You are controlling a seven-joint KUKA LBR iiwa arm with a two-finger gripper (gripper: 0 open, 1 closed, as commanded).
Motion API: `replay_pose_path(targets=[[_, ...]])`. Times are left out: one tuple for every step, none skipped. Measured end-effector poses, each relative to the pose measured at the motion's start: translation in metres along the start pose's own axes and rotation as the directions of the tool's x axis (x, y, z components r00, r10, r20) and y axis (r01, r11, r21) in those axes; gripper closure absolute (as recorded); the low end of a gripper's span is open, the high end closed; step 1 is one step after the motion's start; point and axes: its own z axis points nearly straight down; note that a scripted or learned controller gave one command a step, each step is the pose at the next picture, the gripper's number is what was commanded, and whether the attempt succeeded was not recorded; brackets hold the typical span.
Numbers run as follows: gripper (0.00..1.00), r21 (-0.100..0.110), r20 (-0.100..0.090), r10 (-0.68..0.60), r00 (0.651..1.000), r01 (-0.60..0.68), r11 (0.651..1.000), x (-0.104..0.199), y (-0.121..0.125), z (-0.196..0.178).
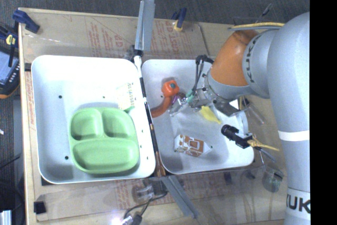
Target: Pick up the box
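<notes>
Grey with its orange band, the arm [274,76] is reaching in from the right over the right bin [158,74]. Its gripper [181,103] is hanging above that bin's far half, and how wide its jaws are standing cannot be told. Taking up much of the left bin [47,76], a green divided tray [102,139] is lying flat. The brown and white box [190,145] is resting in the near half of the right bin, apart from the gripper, while a smaller orange toy [169,87] is lying just beside the gripper's tip.
</notes>
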Motion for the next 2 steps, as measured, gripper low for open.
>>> replay_pose_path(targets=[[0.00, -0.004, 0.000, -0.030, 1.000, 0.030, 1.000, -0.020, 0.047, 0.003], [0.00, -0.003, 0.000, -0.083, 0.997, 0.083, 0.997, 0.028, 0.020, 0.010]])
